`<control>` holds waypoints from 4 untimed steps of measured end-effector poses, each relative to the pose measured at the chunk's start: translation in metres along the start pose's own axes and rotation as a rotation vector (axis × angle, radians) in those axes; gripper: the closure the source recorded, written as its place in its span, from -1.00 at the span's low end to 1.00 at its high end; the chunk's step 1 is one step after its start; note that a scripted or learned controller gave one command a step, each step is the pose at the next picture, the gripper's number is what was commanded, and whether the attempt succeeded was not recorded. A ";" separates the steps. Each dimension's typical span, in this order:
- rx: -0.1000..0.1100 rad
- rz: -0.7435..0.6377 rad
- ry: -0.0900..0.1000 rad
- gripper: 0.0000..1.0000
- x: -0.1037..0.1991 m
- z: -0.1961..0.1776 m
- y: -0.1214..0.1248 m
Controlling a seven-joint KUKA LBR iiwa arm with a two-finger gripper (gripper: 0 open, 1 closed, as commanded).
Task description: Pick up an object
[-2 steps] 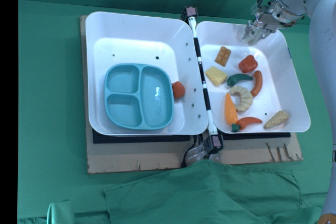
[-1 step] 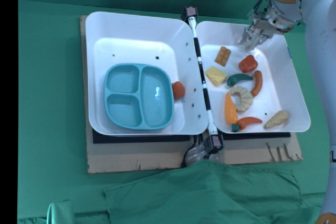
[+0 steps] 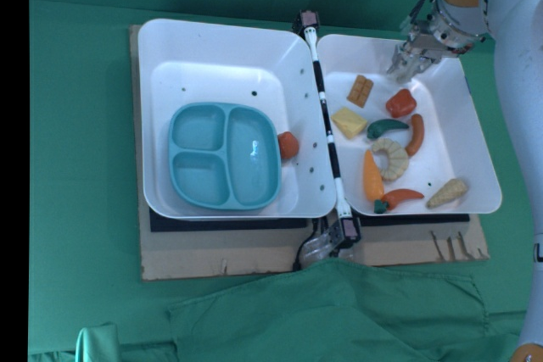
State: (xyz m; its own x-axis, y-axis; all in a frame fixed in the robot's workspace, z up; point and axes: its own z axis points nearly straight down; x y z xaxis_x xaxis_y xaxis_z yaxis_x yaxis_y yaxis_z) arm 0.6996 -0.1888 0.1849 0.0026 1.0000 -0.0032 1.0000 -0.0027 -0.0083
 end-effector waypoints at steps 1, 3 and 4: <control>-0.002 0.003 -0.003 1.00 -0.001 -0.013 0.000; -0.018 0.007 -0.009 1.00 -0.003 -0.042 0.004; -0.010 -0.001 0.001 1.00 0.031 -0.038 -0.019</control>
